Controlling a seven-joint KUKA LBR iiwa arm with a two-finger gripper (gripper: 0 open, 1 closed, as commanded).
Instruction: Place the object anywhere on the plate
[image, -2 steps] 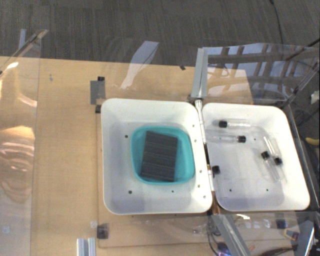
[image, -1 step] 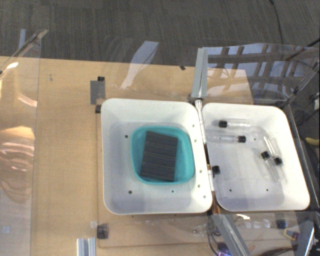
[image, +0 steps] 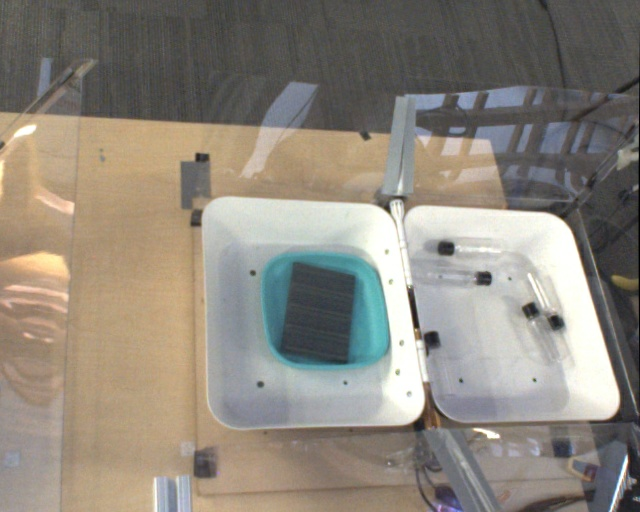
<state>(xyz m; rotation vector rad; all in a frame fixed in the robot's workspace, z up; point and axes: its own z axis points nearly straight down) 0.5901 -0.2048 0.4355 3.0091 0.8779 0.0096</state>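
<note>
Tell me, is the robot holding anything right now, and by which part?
Nothing is held. The dark ridged block lies flat on the teal plate in the left bin, with nothing gripping it.

Dark ribbed rect. block (image: 319, 314) lying flat, centred on teal plate (image: 273, 290), left bin

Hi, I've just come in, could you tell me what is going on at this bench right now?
Nothing is being handled at this moment. In the left bin a dark ridged rectangular block already lies on the teal plate, within its rim, so the placing looks done. The right bin holds several clear tubes with black caps, lying loose and apart from one another.
</note>
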